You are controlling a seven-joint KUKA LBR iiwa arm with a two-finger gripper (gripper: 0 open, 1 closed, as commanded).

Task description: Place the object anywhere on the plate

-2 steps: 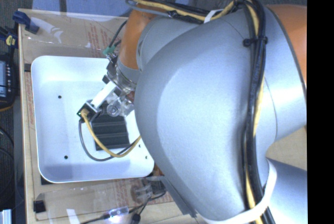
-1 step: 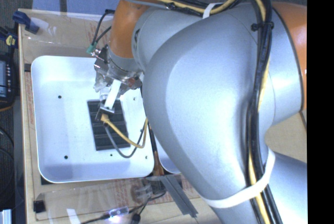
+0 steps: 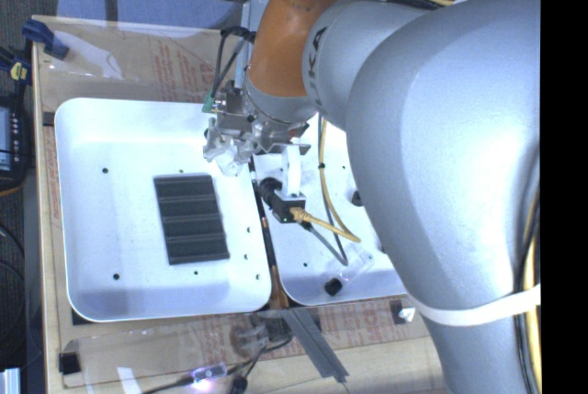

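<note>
I see my fingers [image 3: 225,149] over the left white bin's [image 3: 83,199] right edge, near the dark ribbed square plate [image 3: 190,218]; I cannot tell their state; a drop here could miss.

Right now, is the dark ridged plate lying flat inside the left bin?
Yes. The dark ridged plate lies flat on the floor of the left bin, inside its rim.

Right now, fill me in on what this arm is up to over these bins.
A grey KUKA arm with an orange band reaches in from the right, its gripper hanging over the right edge of the left bin. A dark ridged plate lies flat in that bin, left of and below the gripper, nothing on it. Whether the gripper carries anything is too blurred to tell. The right bin is mostly hidden under the arm.
</note>
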